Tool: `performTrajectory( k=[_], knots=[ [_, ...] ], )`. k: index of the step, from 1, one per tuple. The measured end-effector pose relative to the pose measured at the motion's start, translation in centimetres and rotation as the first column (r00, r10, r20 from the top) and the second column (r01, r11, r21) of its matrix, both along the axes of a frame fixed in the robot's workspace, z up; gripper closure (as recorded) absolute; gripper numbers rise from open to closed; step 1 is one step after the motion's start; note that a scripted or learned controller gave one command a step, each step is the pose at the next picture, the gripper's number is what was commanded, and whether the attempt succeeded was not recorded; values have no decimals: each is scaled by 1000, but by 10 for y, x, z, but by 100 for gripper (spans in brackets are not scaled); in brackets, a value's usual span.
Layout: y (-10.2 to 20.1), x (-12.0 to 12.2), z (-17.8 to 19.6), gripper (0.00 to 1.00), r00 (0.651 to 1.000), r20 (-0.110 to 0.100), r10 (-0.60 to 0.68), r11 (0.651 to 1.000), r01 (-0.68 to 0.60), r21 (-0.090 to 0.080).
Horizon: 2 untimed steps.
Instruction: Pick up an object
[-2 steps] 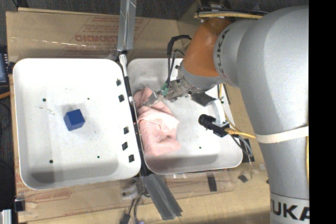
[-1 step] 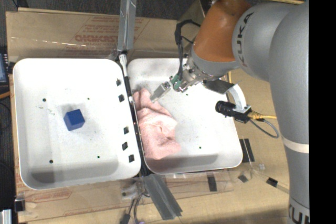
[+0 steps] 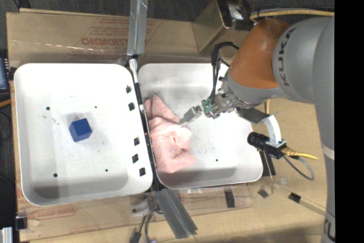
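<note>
A crumpled pink cloth (image 3: 166, 136) lies along the left wall of the right bin (image 3: 239, 171). My gripper (image 3: 187, 118) reaches in from the right at a slant, its tip just above the cloth's upper right edge. A small blue cube (image 3: 80, 129) rests in the left bin (image 3: 34, 88), far from the gripper.
The grey arm with its orange band (image 3: 256, 62) hangs over the right bin's upper right corner. A black fitting with cables (image 3: 267, 144) sits at the bin's right rim. A divider with black clips (image 3: 136, 122) separates the two bins. Cardboard lies under both.
</note>
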<state>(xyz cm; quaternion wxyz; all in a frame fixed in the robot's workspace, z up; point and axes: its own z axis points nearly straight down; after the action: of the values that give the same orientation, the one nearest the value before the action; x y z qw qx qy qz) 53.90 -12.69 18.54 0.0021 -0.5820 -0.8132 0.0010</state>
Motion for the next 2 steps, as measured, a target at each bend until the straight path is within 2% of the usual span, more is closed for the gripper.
performTrajectory(
  k=[1,2],
  knots=[
    [3,-10,-93,0,987,5,160,987,-160,0],
    [3,-9,-83,100,986,5,165,986,-165,1]
  ],
)
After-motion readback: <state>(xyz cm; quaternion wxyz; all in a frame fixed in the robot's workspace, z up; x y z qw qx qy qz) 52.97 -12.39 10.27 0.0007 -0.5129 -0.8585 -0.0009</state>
